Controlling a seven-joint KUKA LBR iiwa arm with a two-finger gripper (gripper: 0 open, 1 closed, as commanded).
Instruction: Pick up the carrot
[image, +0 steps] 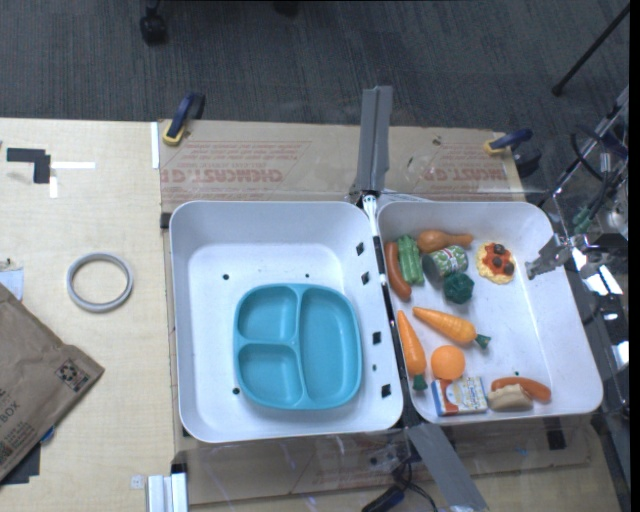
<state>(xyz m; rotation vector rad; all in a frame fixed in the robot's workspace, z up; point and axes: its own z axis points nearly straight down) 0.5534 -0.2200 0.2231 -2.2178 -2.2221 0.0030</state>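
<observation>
Carrot (446, 324) lies tilted mid right bin (560, 330), just beside the orange (448, 361), with a second one (410, 343) along the left wall. Gripper (548, 262) sits at the bin's right rim (grip state unreadable). Come down across the body's thick middle, clear of the orange and broccoli (459, 288).

The divided tray (298, 346) lies in the left bin (200, 300). Right of that tray, in the right bin (560, 330), two carrots — one carrot (446, 324) farther right, another (411, 344) nearer the tray. A tape ring (100, 281) lies well left of the tray — on the bench (70, 200).
</observation>
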